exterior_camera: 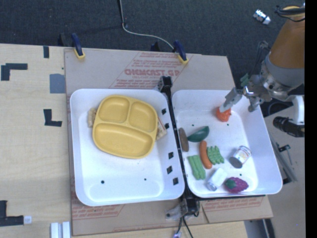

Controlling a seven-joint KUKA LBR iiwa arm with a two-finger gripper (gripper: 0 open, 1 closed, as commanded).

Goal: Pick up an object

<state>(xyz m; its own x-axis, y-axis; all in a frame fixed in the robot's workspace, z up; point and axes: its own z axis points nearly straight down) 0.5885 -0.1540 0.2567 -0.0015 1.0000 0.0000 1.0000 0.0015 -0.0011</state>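
You see a small, rounded orange toy vegetable [224,114], smooth plastic, lying near the far wall of the right shallow white bin [265,148]. The two-finger metal gripper [242,101] hangs over that wall, fingers spread apart, one tip just above the toy.

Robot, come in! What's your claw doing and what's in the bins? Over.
Gripper above right bin, fingers open, holding nothing. Small orange toy just beside a fingertip, untouched. Yellow divided plate in left bin, nothing blocking.
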